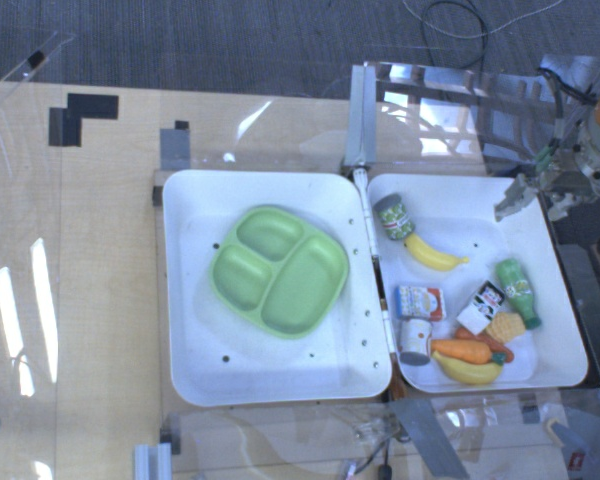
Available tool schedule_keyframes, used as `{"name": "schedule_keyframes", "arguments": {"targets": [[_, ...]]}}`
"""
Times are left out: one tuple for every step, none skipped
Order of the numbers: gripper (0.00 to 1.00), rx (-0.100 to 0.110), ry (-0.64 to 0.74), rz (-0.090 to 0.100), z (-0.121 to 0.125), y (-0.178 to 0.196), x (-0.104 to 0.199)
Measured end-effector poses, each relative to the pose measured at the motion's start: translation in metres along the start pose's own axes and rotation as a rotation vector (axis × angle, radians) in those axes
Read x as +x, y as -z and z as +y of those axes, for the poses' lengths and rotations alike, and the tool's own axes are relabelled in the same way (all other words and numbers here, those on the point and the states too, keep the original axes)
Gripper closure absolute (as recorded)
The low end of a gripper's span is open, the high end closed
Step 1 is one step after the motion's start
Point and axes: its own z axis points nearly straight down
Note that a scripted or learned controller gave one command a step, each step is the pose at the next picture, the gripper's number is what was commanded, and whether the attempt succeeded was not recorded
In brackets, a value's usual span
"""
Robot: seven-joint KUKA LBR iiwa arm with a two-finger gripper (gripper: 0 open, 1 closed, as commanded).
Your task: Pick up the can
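A can with a green label [393, 216] lies tilted at the back left corner of the right bin [555, 268], just behind a banana [435, 255]. A second, silver can [414, 340] stands near the bin's front left, beside a carrot [465, 350]. My gripper [532, 196] hangs over the back right part of the right bin, well to the right of the green-label can and apart from every object. Nothing is visibly held in it.
The right bin also holds a green bottle [517, 291], a small carton [420, 301], a white and black box [482, 308], a cracker [507, 326] and another banana [468, 370]. A green divided plate [280, 270] lies in the left bin [185, 348].
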Motion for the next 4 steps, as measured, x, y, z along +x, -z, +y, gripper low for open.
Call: {"name": "schedule_keyframes", "arguments": {"targets": [[0.0, -0.003, 0.392, 0.0, 0.059, -0.047, 0.062], [0.0, -0.013, 0.58, -0.01, 0.071, -0.109, 0.089], [0.0, -0.006, 0.854, -0.004, 0.035, -0.039, 0.031], [0.0, -0.005, 0.868, -0.001, 0.042, -0.054, 0.115]]}}
